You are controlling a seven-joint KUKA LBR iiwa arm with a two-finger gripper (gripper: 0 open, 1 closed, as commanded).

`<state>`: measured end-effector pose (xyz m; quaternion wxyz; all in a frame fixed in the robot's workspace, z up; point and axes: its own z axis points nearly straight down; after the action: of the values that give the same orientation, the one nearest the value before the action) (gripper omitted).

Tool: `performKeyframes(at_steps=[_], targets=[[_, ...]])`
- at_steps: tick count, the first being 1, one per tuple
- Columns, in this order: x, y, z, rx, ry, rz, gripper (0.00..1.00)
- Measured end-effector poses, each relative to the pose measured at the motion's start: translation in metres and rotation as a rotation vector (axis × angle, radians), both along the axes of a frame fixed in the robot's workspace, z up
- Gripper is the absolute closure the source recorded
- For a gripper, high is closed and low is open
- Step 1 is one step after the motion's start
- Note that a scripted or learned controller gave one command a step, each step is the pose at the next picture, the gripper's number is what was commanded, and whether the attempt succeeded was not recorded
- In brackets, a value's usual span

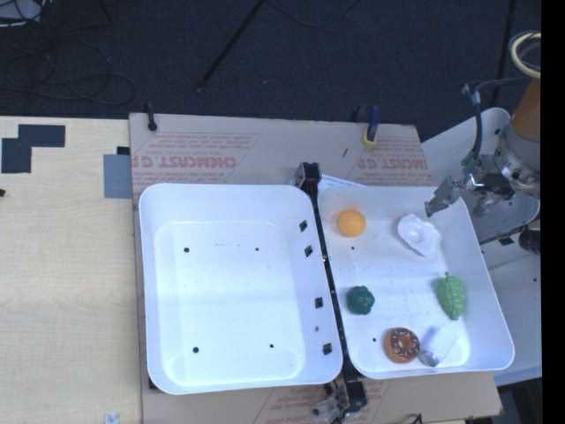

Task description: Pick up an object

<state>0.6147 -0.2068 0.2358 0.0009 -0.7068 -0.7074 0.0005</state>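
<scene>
My claw hangs at the far right edge of the right bin, over its rim, with nothing visibly between its tips; how far it is parted I cannot tell. I judge this the approach step. Nearest is the white lump just beside me, so next I should drop onto it. Further in lie an orange ball, a dark green lump, a leafy green piece and a doughnut. The bin wall crowds my descent.
</scene>
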Motion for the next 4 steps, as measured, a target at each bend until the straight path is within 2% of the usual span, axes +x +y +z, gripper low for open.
performKeyframes(at_steps=[1, 2, 3, 4], targets=[[-0.017, 0.113, -0.096, 0.006, 0.010, 0.008, 0.00], [0.030, 0.117, -0.151, 0.000, -0.001, 0.001, 0.00], [0.026, 0.115, -0.141, 0.002, 0.015, -0.001, 1.00], [0.001, 0.190, -0.042, 0.003, -0.005, 0.006, 1.00]])
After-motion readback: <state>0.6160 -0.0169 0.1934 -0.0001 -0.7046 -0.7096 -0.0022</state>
